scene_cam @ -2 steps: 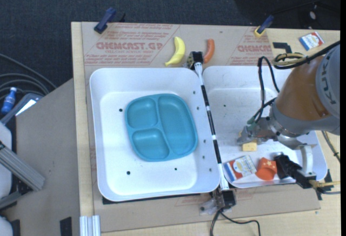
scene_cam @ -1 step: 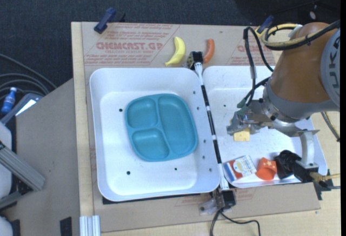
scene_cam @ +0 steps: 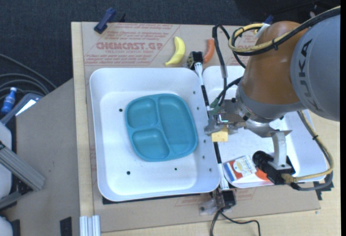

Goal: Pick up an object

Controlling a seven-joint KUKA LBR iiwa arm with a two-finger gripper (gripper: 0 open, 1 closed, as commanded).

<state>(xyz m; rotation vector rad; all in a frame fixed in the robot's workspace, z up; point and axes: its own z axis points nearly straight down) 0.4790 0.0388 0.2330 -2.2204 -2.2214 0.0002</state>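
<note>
My gripper (scene_cam: pixel 218 121) hangs low over the left edge of the right bin (scene_cam: pixel 311 148), close to the wall it shares with the left bin (scene_cam: pixel 102 121). A small yellow block (scene_cam: pixel 219 136) lies right at the gripper's tip; I cannot tell whether it is held. A red, white and blue carton (scene_cam: pixel 241 169) lies flat in the right bin's front left corner. A blue divided plate (scene_cam: pixel 160 127) rests in the middle of the left bin. The arm's orange band and grey body hide most of the right bin.
Behind the bins on the bench lie a yellow banana (scene_cam: pixel 176 51), a small black item (scene_cam: pixel 195 58) and an orange piece (scene_cam: pixel 209 51). A dark blue object (scene_cam: pixel 104 20) sits at the bench's far left corner.
</note>
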